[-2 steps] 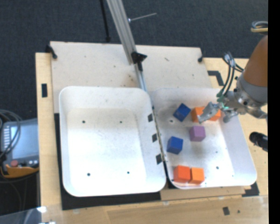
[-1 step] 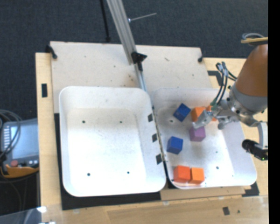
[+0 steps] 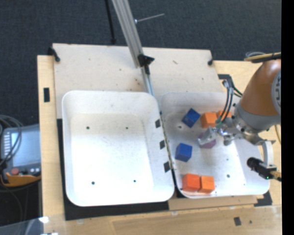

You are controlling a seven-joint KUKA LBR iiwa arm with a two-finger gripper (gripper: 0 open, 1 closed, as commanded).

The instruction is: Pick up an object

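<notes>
The right bin holds several small blocks. A blue cube and an orange block lie near its back. A second blue cube sits by the left wall. Two orange blocks lie side by side at the front. My gripper is low in the bin, just right of the back orange block. A small purple-grey piece lies right beside its tip, on the lower left. Whether the gripper touches that piece is unclear.
The left bin stands next to the right one, with a divider edge between them. A metal pole slants up from the back of the bench. The arm's orange band hangs over the right bin's right side.
</notes>
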